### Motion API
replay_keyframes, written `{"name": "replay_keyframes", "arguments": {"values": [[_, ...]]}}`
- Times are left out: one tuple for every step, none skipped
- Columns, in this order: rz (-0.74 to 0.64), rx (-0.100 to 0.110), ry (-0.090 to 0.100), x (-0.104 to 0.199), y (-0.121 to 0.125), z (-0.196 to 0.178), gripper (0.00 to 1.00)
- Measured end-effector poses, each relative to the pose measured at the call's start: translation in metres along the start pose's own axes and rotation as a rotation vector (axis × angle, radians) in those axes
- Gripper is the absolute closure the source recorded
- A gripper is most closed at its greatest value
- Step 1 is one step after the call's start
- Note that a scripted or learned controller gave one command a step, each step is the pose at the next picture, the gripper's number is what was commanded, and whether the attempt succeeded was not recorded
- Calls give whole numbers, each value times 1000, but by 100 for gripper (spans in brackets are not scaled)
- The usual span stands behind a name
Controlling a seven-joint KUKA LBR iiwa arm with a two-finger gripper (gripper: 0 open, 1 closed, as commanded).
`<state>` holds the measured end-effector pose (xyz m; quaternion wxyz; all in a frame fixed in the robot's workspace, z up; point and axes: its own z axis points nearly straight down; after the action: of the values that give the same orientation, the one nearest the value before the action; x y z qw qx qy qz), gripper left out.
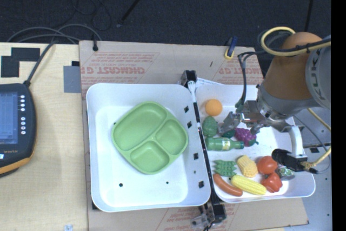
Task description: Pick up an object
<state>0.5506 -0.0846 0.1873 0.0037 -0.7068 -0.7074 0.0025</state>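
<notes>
Two white bins are seen side by side: the left bin carries one green divided plate, the right bin a heap of toy food. The gripper is lowered over that heap; whether anything is clasped cannot be told.

Counted around the gripper: one orange ball just behind it, one dark green vegetable beside it, one green bottle and one purple grape bunch just below it. Farther toward the front are two corn cobs, one tomato, one red pepper, one sausage and one leafy green piece.

On the cardboard, inverted red print is seen, seemingly "CHEMCAST".
</notes>
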Motion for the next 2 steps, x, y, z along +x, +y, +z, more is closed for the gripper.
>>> {"name": "replay_keyframes", "arguments": {"values": [[-1,-13,-2,-24,4,80,0],[-3,-4,-1,-42,59,102,0]]}}
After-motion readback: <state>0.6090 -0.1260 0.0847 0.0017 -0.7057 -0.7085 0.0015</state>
